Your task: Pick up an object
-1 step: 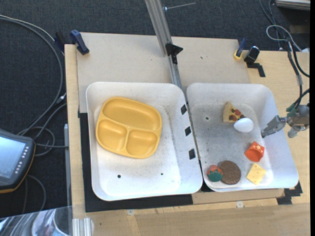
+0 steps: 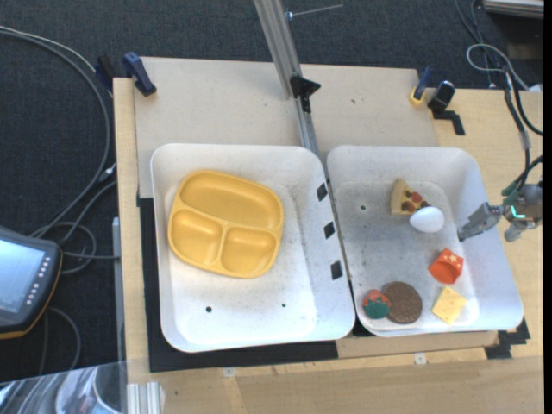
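The right bin (image 2: pixel 379 166) holds several toy foods. A pizza slice (image 2: pixel 404 197) lies toward the back, with a white egg (image 2: pixel 426 220) touching it just in front. An orange-red piece (image 2: pixel 446 266) sits nearer the front. A yellow cheese wedge (image 2: pixel 448 304), a brown round patty (image 2: pixel 402 302) and a small red and green piece (image 2: pixel 375 303) line the front wall. My gripper (image 2: pixel 479 223) reaches in over the bin's right rim, just right of the egg and apart from it. Nothing shows in its grasp.
The left bin (image 2: pixel 172 317) carries a yellow divided plate (image 2: pixel 226 223). A metal pole (image 2: pixel 280 33) slants down to the divider between the bins. Clamps (image 2: pixel 138 72) sit at the bench's back corners, and cables (image 2: pixel 504 67) hang at the far right.
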Motion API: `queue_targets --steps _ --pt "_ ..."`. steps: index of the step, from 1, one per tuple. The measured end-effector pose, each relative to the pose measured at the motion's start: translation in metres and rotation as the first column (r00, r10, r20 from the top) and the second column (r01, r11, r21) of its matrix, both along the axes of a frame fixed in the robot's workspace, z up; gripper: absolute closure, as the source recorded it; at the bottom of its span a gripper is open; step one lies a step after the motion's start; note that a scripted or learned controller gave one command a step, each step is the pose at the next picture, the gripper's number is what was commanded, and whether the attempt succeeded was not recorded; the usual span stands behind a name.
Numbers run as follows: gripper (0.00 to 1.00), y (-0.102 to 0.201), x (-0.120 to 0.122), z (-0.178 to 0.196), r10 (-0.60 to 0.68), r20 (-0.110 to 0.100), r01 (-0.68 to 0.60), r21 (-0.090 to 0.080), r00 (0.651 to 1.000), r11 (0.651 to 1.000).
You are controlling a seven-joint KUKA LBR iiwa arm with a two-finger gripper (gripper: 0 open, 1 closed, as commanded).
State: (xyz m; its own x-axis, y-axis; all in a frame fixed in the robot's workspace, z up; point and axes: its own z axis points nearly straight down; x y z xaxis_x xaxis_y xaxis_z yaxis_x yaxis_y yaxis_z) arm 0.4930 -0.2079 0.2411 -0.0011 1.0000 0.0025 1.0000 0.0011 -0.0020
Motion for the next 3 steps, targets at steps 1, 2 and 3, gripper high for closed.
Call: queue_targets --steps 1,2,3 --pt "0.0 -0.003 -0.006 -0.045 -0.002 -0.004 0.002 0.001 1.0 1.0" --pt "0.0 0.007 -0.002 -0.096 0.0 -0.005 0.0 0.002 1.0 1.0" --pt "0.0 0.008 -0.003 -0.149 -0.001 -0.005 0.001 0.002 1.0 1.0"
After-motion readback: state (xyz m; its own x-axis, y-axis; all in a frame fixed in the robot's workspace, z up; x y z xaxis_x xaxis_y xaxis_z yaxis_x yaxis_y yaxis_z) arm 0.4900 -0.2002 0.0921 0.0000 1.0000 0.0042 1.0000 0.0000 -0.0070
